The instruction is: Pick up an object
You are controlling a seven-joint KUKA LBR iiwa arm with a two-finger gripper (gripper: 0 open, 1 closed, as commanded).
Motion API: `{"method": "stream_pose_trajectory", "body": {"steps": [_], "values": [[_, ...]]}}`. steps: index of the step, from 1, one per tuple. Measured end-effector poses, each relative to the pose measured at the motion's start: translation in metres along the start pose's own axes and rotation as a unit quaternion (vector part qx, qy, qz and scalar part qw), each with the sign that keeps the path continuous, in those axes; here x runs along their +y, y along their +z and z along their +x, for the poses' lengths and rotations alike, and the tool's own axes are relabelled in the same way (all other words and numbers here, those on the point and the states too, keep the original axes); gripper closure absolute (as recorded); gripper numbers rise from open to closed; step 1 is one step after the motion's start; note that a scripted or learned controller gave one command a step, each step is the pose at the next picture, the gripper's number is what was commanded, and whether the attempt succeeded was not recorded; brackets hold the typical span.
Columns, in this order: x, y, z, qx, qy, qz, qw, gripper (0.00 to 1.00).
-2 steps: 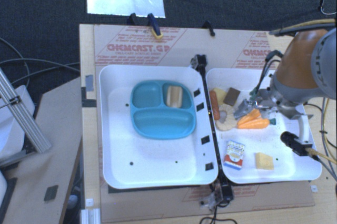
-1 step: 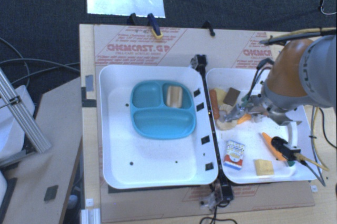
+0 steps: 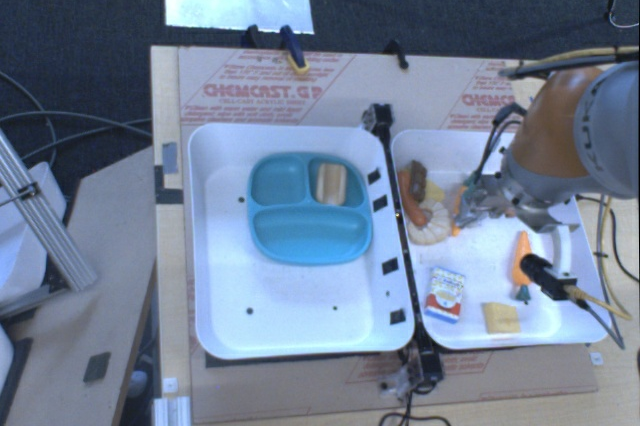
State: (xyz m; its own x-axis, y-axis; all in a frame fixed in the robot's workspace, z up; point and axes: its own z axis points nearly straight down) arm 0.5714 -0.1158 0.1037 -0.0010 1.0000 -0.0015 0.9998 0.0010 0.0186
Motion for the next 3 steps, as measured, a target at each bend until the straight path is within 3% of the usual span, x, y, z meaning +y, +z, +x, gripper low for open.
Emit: {"method": "stream_pose_trajectory", "body": {"steps": [1, 3], "values": [[0.005, -0.043, -0.002, 0.0, -0.001, 0.006, 1.0, 1.0], [0.003, -0.123, -0.006, 0.001, -0.001, 0.007, 1.0, 1.0]]}}
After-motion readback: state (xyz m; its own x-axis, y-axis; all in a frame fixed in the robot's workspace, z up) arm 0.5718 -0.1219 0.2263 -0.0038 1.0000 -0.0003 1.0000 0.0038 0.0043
